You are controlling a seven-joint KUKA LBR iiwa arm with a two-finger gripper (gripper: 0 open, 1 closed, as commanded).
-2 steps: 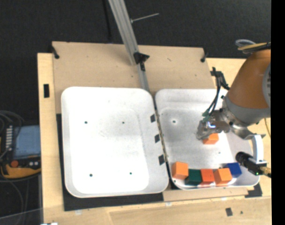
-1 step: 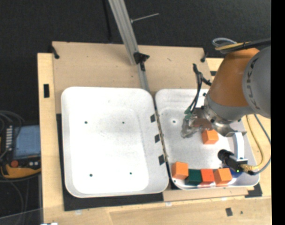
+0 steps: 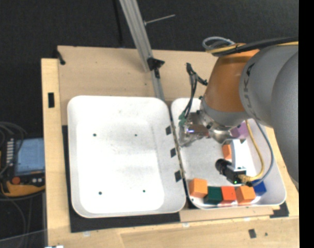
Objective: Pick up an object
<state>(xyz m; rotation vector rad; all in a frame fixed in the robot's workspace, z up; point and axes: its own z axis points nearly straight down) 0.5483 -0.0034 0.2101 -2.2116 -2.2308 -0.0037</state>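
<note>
My gripper (image 3: 190,133) hangs over the left part of the right bin (image 3: 208,161), close to the wall between the two bins. Its tips are small and blurred, and nothing shows between them. Along the right bin's front edge lie an orange block (image 3: 199,186), a dark green block (image 3: 215,195), two more orange blocks (image 3: 229,193) (image 3: 245,193) and a blue block (image 3: 260,187). A purple piece (image 3: 241,129) peeks out beside the wrist, and a small orange piece (image 3: 226,151) lies under it.
The left bin (image 3: 121,154) stands beside the right one on the wooden bench. A slanted metal rail (image 3: 141,40) rises behind the bins. A blue device with cables (image 3: 25,159) sits off the bench's left side.
</note>
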